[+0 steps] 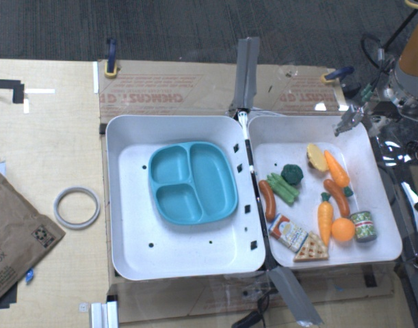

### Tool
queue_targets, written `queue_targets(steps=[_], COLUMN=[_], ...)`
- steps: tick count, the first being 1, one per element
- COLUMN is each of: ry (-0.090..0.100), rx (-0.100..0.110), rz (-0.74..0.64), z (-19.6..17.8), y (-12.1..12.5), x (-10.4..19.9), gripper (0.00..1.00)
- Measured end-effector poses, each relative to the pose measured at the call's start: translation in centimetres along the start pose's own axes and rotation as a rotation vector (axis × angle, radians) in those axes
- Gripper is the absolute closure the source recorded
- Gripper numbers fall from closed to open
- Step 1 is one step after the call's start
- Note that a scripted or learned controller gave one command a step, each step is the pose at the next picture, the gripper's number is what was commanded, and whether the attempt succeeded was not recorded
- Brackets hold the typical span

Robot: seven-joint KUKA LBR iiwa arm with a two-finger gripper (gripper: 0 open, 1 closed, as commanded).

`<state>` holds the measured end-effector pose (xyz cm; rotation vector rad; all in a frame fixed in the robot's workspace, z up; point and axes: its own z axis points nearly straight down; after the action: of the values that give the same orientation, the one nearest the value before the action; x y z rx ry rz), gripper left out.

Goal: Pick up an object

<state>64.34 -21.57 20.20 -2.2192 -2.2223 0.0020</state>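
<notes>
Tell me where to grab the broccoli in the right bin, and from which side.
Grip the broccoli across its dark round head, coming straight down from above. The head stands proud with bare bin floor above and to its right, while the green beans crowd its lower left. Probably best to set the fingers along the upper-left to lower-right line.

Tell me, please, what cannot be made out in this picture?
- Claw: small and dark at the right bin's far corner; open or shut cannot be told.
- Arm: cut off by the right edge.
- Can: label too small to read.
- Box: cut off by the left edge.
</notes>
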Motion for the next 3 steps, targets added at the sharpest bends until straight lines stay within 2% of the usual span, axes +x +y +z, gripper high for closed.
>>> queue_targets(steps=[1, 2, 3], ry=[-0.005, -0.005, -0.004], rx=[-0.015, -0.015, -0.014], rz=[-0.104, -0.104, -0.008], z=[10.2, 10.2, 10.4], y=[0.3, 0.3, -2.9], x=[0.3, 0.3, 3.8], gripper=[0.00, 0.00, 0.00])
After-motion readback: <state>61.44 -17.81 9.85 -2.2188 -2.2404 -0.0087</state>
